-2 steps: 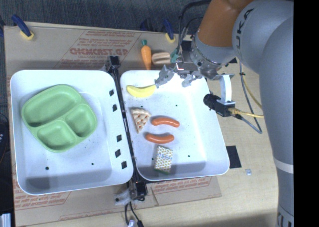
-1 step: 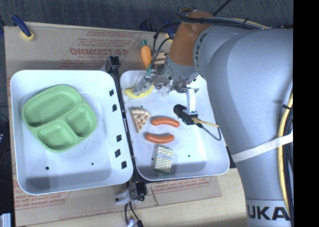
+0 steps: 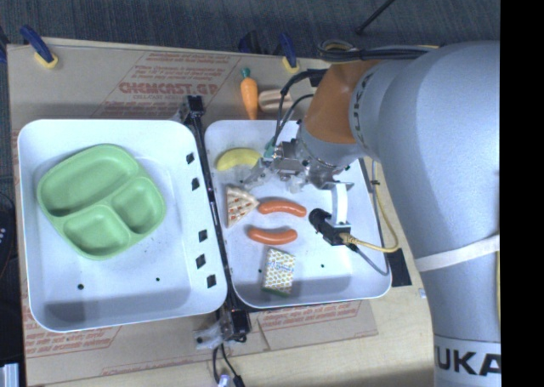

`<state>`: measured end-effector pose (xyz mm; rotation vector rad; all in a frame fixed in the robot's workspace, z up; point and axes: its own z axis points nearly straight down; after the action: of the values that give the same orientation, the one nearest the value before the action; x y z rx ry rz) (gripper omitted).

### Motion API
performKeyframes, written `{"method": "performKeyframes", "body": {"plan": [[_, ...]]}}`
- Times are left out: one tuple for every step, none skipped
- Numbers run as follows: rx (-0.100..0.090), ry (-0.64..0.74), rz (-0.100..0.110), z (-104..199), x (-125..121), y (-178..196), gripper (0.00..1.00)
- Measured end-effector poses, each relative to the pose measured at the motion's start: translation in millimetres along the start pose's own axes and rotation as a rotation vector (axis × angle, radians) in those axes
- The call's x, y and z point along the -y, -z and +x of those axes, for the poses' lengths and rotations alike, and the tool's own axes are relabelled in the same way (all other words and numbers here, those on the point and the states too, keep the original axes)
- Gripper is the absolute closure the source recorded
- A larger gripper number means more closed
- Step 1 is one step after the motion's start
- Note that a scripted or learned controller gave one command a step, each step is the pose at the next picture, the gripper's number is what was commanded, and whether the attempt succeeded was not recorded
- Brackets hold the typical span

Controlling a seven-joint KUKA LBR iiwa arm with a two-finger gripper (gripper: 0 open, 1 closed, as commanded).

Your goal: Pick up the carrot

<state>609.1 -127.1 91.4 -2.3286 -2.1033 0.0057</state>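
Observation:
The carrot, orange with a green top, lies on the cardboard just beyond the far rim of the right bin, outside both bins. My gripper hangs low over the far half of the right bin, below the orange band of the arm. It sits a short way nearer the camera than the carrot, beside a yellow banana-like piece. The wrist hides the gripper's tips.
The right bin also holds a waffle-patterned wedge, two sausages and a small patterned packet. A green divided plate lies in the left bin. A pale object sits right of the carrot.

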Motion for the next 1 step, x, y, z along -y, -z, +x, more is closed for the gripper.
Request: {"method": "performKeyframes", "body": {"plan": [[0.000,0.054,0.000,31.6,27.6,-0.2,0.00]]}}
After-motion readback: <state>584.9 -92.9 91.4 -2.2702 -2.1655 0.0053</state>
